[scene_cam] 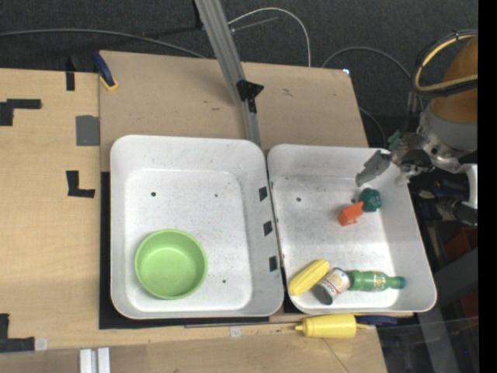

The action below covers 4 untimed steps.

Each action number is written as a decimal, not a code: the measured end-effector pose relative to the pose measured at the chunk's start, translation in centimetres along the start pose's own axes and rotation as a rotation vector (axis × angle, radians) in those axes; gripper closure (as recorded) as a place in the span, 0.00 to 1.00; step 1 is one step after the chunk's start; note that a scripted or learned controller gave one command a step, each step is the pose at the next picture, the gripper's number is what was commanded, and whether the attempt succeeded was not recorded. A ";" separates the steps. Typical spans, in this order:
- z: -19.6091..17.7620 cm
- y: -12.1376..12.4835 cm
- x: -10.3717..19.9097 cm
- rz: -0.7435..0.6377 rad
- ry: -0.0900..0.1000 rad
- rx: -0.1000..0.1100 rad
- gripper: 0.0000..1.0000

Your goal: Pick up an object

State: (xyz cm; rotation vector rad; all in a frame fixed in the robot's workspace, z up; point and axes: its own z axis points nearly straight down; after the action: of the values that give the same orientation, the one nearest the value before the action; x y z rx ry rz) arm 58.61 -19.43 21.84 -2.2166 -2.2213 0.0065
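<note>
The right bin (pixel 311 169) holds several small items. A small orange piece (pixel 350 214) and a teal round piece (pixel 372 200) lie together near its right wall. Along its front edge sit a yellow oblong toy (pixel 309 277), a small can (pixel 334 285) and a green bottle (pixel 373 280) lying on its side. My gripper (pixel 380 168) hangs over the bin's upper right corner, just above and behind the teal piece. I see nothing held in it. In the left bin (pixel 186 162) a green bowl (pixel 171 264) rests at the front left.
A yellow squeeze bottle (pixel 330 326) lies on the bench just outside the right bin's front edge. A grey pole (pixel 225 45) slants down to the gap between the bins. Cables run across the back of the bench.
</note>
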 end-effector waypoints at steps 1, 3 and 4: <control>6.2 -0.8 -0.2 0.001 0.001 0.002 0.00; 10.2 -1.8 -0.1 -0.001 0.001 -0.003 1.00; 4.5 -2.6 -0.6 0.002 -0.001 -0.009 1.00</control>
State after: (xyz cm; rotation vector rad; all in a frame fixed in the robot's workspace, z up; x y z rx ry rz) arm 56.02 -19.99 17.32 -2.2237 -2.2245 -0.0017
